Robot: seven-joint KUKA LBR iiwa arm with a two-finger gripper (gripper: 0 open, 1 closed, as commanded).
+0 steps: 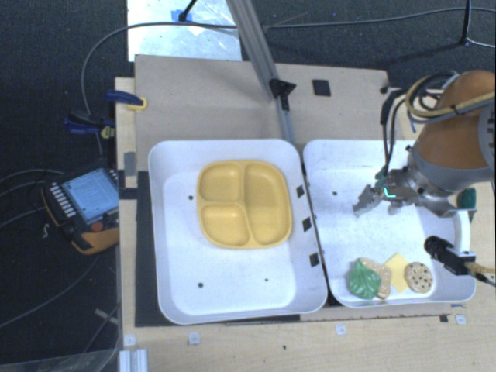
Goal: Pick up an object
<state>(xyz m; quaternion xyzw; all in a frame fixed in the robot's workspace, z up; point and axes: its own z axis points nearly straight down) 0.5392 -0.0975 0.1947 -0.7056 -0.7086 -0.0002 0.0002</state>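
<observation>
On the left side we see the left bin (170,285), w/ a yellow divided plate (245,204) lying flat in its upper middle part. Next to it, touching along the edge, is the right bin (341,169). At its bottom edge lie three small food items close together: a green leafy piece (364,279), a yellow cheese wedge (397,270) and a round cookie (418,277). Above them, approx. in the bin centre, hangs the gripper (367,201); its fingers (363,204) look apart, perhaps, and we see nothing between them.
</observation>
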